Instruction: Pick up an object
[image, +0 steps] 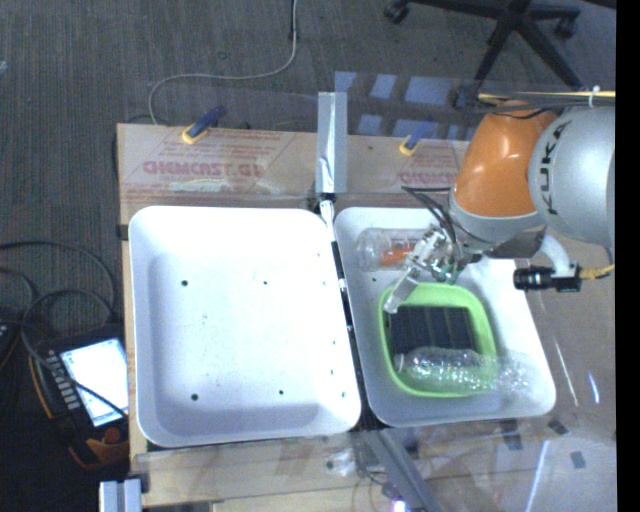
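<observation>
The right bin (533, 345) holds a lime-green tray (482, 322) with a flat black item (432, 328) lying in it. A clear plastic bottle (383, 248) with an orange mark lies on its side at the bin's far left corner. Crumpled clear plastic (462, 372) rests over the green tray's near edge. My gripper (415, 275) hangs low over the bin, between the bottle and the far left rim of the green tray. The grey arm with its orange band (500, 165) reaches in from the right. Nothing visibly hangs from the gripper.
The left bin (230, 320) lies beside the right one, with a narrow divider between them. Cardboard (230, 165) with two clamps lies behind the bins. A lit tablet (90, 368) and cables are on the floor at left. Chair legs (520, 30) stand at the top.
</observation>
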